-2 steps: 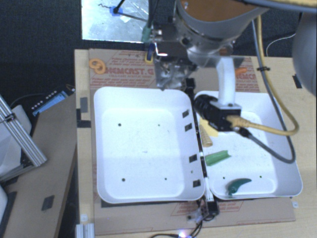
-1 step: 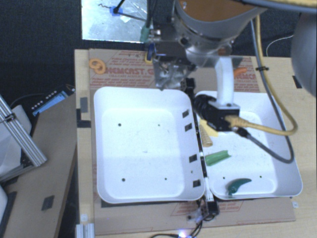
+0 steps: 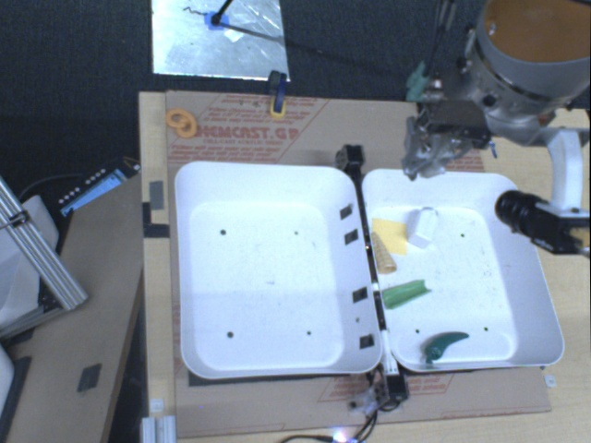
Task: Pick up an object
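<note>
1. The gripper point(image 3: 427, 166) is hanging at the upper right, above the right bin's point(image 3: 526, 275) back rim; I cannot tell its jaws' state.
2. The white block point(image 3: 421, 228) is resting on the yellow piece point(image 3: 391, 237) just below; a descent is risking dragging both or clipping the rim.

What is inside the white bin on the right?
The right bin holds a yellow block, a small white piece, a green pepper-like piece and a teal one. Anything beneath them is hidden.
</note>
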{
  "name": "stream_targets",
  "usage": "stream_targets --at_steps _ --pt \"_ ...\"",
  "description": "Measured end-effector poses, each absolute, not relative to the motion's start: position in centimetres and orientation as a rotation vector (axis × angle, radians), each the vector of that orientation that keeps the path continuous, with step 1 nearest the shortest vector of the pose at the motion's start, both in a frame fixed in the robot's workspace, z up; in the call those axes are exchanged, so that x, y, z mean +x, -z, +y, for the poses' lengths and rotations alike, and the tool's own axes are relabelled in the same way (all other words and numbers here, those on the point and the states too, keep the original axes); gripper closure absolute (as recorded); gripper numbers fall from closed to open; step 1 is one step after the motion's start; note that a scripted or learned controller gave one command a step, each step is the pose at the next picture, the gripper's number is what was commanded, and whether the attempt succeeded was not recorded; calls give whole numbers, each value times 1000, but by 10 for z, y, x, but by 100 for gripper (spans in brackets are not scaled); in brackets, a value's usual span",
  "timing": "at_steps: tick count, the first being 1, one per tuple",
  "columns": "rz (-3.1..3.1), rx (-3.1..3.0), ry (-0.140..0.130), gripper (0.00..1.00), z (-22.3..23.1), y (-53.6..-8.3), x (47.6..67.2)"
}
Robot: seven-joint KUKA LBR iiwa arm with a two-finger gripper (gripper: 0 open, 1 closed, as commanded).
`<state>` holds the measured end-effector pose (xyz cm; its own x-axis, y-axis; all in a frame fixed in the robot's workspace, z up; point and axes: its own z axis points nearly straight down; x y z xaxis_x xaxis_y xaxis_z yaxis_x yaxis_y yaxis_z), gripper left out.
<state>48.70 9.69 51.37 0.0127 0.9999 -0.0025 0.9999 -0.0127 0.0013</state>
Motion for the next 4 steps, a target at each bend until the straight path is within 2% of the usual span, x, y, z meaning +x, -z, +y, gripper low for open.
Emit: stream_targets --at_steps 1,3,4 --pt "2227 2214 -6 100 130 -536 486" --pt "2229 2214 -5 100 209 -535 486" --pt "2225 2218 -4 100 211 -535 486"
